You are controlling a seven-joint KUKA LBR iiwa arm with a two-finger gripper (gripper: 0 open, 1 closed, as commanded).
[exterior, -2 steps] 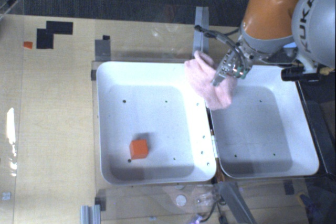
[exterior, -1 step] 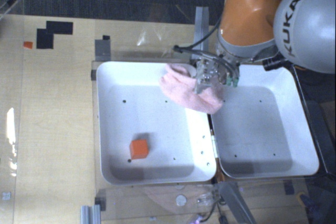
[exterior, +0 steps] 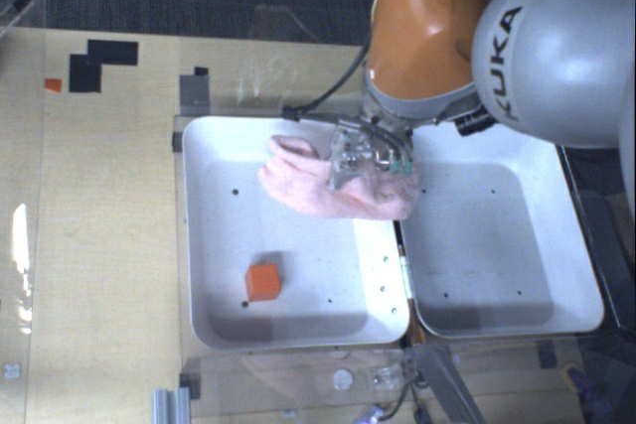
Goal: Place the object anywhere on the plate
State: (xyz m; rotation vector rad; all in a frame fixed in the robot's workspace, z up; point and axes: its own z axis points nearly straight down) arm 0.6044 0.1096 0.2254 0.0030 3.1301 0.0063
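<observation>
A small orange block (exterior: 263,282) lies on the floor of the left bin (exterior: 214,233), near its front left. A pink plate (exterior: 318,184) sits in the back right part of the same bin, its right side under the arm. My gripper (exterior: 350,164) hangs over the plate's right half, well away from the block, with its metal parts pointing down at the plate. Nothing shows between the gripper and the plate.
The right bin (exterior: 502,243) stands alongside, sharing a middle wall with the left one. The arm's orange band (exterior: 422,25) and grey body cover the back of both bins. Black and orange markers lie on the bench at far left.
</observation>
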